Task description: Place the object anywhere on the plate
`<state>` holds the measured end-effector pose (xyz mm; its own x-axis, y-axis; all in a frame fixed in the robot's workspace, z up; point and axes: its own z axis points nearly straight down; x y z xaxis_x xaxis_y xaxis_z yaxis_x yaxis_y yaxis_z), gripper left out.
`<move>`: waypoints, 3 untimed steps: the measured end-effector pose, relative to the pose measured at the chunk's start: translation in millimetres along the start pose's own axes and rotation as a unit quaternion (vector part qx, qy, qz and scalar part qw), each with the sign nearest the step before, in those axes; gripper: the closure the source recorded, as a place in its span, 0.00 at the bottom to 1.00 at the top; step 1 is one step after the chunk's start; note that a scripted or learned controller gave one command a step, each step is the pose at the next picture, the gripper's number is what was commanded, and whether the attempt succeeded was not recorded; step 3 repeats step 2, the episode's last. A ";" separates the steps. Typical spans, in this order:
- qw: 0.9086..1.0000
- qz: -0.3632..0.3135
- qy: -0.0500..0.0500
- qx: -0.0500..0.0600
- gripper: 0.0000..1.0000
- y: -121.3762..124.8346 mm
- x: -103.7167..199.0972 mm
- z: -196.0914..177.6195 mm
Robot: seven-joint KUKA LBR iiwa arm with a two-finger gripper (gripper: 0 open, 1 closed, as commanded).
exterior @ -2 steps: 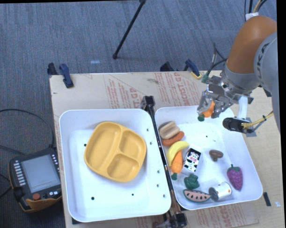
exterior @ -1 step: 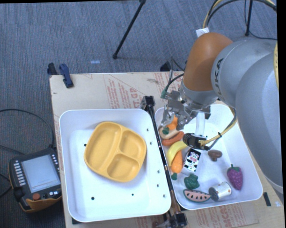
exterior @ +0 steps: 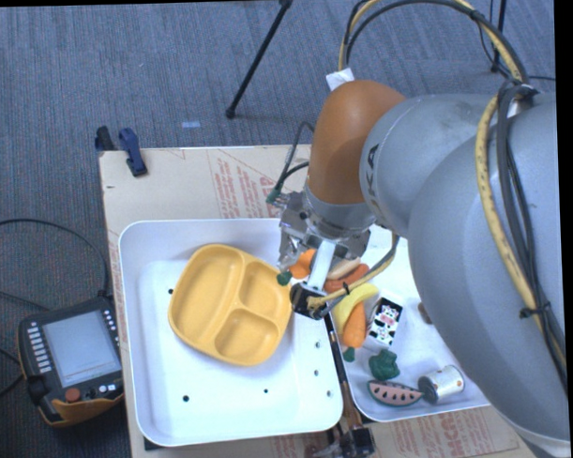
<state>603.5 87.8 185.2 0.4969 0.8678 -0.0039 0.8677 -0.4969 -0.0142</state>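
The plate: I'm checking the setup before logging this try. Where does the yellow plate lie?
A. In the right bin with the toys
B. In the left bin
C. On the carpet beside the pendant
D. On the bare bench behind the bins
B: the plate lies on the floor of the left bin, while the watermelon slice and other toys sit in the right bin.
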 end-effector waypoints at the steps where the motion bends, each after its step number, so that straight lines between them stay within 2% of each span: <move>1: 1.000 0.007 0.000 -0.002 1.00 -18.5 57.8 19.3; 2: 1.000 0.007 0.000 -0.003 0.00 -18.0 57.8 17.9; 3: 1.000 0.007 0.000 -0.003 0.00 -18.0 57.8 17.9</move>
